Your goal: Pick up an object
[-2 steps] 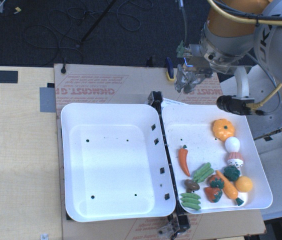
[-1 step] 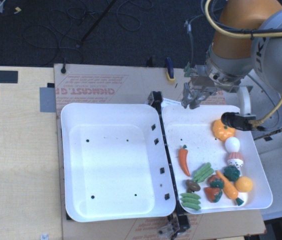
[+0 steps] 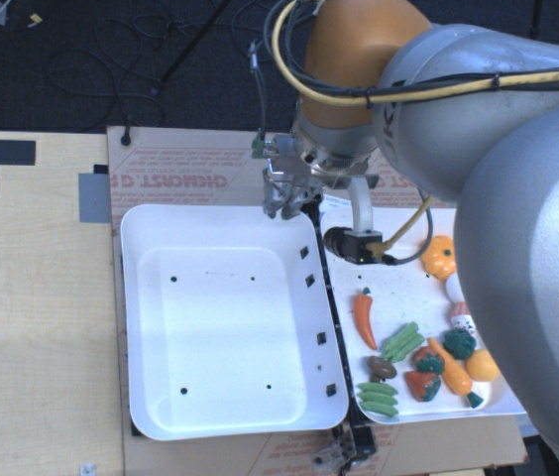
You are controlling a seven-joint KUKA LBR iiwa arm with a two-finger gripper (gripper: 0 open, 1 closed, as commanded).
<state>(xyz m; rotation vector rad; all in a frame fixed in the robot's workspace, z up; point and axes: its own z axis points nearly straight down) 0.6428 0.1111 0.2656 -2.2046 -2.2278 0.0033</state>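
Watching the overhead feed, I place the gripper (image 3: pixel 287 204) over the far rims just where the two bins meet, at the far right corner of the left bin (image 3: pixel 210 325). From this angle I cannot tell how far the claw is open or whether it has hold of anything. The left bin offers a wide bare white floor with a few small dark dots, and its raised rim runs all round. The right bin (image 3: pixel 398 286) is tighter: the arm's grey bulk covers its right side, and its long left wall lies against the left bin's wall. Both bins sit on a cardboard sheet (image 3: pixel 190 172) on the pale wood bench (image 3: pixel 32 315). The things to pick are small toy foods, all lying in the right bin and well apart from the gripper. A carrot (image 3: pixel 364 320), orange-red with a green tip, lies alone near the shared wall with bare floor around it. Nearer the front edge, a green pea pod (image 3: pixel 401 342), a brown piece (image 3: pixel 382 368), a second pod (image 3: pixel 379 399), a red piece (image 3: pixel 424 385), a broccoli head (image 3: pixel 460 344) and a round orange fruit (image 3: pixel 483 367) crowd together. A small orange pumpkin (image 3: pixel 440 257) sits farther back, close to the arm.
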